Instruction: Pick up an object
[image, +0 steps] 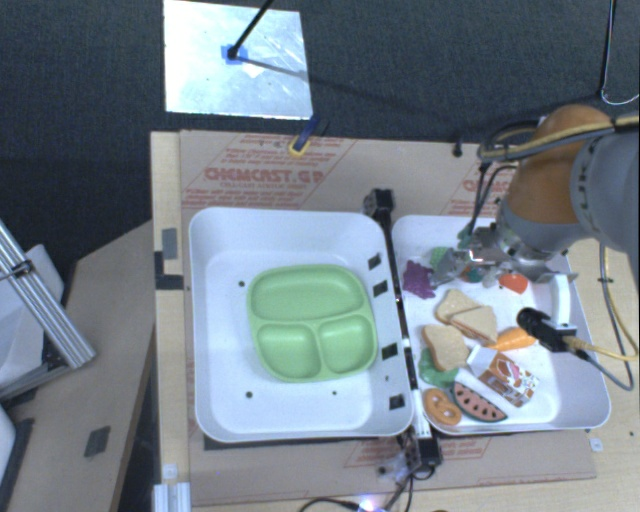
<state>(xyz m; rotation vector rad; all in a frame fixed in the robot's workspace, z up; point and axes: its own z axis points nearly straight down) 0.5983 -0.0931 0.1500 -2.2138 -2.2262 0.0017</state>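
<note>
Claw (470, 255), grip state unclear, above right bin (585, 405); carrot (515, 340) lengthwise left-right, tip leftward

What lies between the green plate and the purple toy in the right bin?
In the camera view, between the green plate and the purple toy stand the two bins' adjoining white walls, with a dark strip and black clips along them.

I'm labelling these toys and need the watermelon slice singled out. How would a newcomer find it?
Go to the right bin, the one crowded with toy food. At its near edge lies the watermelon slice, beside a round orange slice. It alone is a red wedge with dark seeds.
</note>
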